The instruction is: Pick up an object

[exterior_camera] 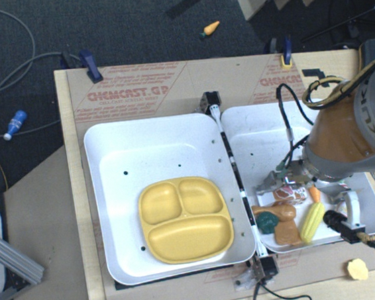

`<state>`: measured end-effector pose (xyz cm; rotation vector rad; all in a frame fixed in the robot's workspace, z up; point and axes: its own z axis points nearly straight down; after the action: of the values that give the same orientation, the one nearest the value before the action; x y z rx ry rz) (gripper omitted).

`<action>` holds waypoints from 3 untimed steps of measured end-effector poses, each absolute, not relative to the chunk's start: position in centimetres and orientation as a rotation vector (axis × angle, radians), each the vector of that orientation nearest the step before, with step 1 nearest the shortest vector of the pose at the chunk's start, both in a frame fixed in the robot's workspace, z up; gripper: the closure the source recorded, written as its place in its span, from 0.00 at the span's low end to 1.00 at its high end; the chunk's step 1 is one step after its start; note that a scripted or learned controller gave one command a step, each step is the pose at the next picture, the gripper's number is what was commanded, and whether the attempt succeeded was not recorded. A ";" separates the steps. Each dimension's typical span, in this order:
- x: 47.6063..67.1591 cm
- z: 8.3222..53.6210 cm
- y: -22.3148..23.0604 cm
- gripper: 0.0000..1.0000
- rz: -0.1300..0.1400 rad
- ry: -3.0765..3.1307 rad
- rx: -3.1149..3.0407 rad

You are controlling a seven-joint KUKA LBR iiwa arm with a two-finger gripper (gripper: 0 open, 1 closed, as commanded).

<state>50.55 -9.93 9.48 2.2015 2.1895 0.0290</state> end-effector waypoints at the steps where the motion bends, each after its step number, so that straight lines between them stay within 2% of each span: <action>1: 56.5 19.2 -5.7 1.00 0.017 2.221 2.204; 2: 56.6 26.3 -6.3 1.00 0.009 2.217 2.214; 3: 57.1 20.7 -4.7 1.00 -0.006 2.227 2.224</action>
<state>57.09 -4.74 20.72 2.2240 2.2267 -0.0056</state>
